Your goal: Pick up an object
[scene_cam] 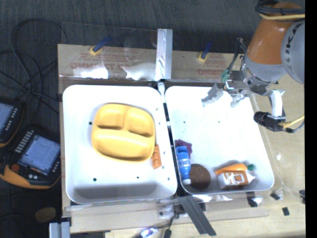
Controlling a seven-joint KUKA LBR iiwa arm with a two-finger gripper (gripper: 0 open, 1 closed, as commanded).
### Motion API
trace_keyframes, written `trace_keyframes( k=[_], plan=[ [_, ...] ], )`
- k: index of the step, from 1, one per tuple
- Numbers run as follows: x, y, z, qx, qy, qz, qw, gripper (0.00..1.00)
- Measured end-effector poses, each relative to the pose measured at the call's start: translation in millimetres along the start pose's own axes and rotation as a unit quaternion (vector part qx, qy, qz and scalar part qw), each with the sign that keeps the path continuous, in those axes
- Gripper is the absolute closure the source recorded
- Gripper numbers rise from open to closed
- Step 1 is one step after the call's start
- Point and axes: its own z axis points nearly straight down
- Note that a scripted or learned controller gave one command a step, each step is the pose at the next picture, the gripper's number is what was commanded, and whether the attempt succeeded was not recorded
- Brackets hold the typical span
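My gripper [224,96] hangs over the back of the right bin [223,133], fingers spread apart and open with nothing between them. In that bin's front lie a blue bottle [184,163], a brown round object [199,176] and an orange-and-white carton [234,176], all well in front of the gripper. In the left bin [79,177] a large yellow divided tray [124,131] rests, with a small orange item [156,157] at its right edge.
A metal divider post [164,53] stands behind the two bins' shared wall. Cables and a teach pendant [29,157] lie off the bench's left side. Blue clamps [101,44] hold the back plastic sheet.
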Motion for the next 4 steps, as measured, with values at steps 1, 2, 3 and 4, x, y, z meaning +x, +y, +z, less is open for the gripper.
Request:
trace_keyframes(
  k=[1, 2, 3, 4],
  plan=[
    [15, -22, 129, 0.001, 0.0, 0.0, 1.0, 0.0],
    [-79, -70, 102, 0.0, -0.001, 0.049, 0.9988, 0.0],
    [-98, -98, -31, 0.0, -0.001, 0.044, 0.999, 0.0],
    [-88, -75, -155, 0.0, -0.002, -0.092, 0.9957, 0.0]
  ],
)
